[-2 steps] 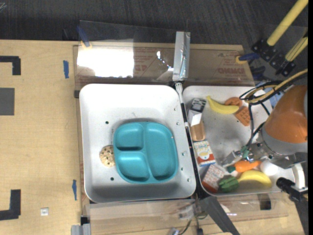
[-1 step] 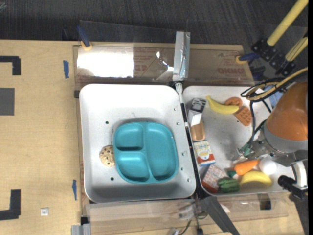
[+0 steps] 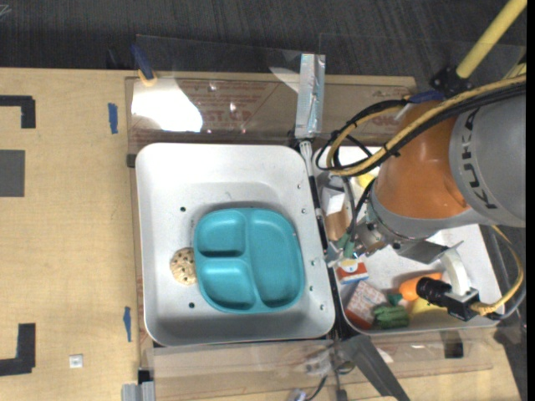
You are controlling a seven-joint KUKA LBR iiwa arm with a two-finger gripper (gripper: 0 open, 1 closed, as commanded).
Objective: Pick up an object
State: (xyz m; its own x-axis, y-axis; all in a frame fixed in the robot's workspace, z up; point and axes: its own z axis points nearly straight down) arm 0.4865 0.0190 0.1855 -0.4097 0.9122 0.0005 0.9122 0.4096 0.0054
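Arm over right bin (image 3: 468, 328) on plywood desk (image 3: 67, 249).
Gripper (image 3: 361, 245) state could not be determined; teal divided plate (image 3: 249, 259) and cookie (image 3: 183, 266) lay in left bin (image 3: 159, 182).

A single fixed camera hangs above the worktop (image 3: 58, 224) and looks down at a slant. The left bin (image 3: 159, 182) lies near the middle of the frame and shows whole. The right bin (image 3: 481, 245), just beside the left bin, runs to the frame's right side, where the arm (image 3: 435, 174) overhangs it. Beyond the left bin's far rim, dark floor (image 3: 251, 7) crosses the top.
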